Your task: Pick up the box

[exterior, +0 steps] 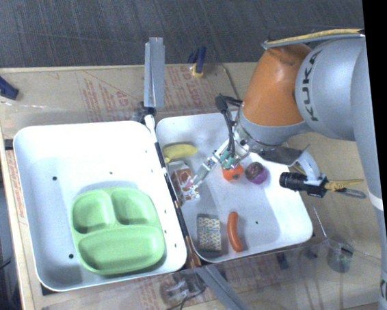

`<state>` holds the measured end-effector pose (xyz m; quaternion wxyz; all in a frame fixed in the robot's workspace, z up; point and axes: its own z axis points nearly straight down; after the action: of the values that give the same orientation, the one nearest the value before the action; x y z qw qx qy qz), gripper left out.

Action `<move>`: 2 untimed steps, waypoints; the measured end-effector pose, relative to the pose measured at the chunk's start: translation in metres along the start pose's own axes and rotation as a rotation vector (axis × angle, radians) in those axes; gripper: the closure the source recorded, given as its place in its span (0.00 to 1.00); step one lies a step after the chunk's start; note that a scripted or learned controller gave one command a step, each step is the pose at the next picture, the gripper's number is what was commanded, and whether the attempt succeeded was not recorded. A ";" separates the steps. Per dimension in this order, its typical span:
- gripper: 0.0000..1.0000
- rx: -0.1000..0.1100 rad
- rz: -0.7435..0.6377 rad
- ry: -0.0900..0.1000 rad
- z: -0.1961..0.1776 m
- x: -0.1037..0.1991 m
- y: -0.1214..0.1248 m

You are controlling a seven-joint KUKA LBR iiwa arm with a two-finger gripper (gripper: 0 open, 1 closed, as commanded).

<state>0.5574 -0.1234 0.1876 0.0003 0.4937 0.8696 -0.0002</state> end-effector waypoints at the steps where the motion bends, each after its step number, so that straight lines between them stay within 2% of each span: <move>1: 0.00 0.001 0.184 0.001 0.085 -0.051 -0.018; 2: 0.00 0.001 0.250 0.000 0.051 -0.094 -0.006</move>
<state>0.6005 -0.2077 0.1364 -0.0002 0.5982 0.8014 -0.0008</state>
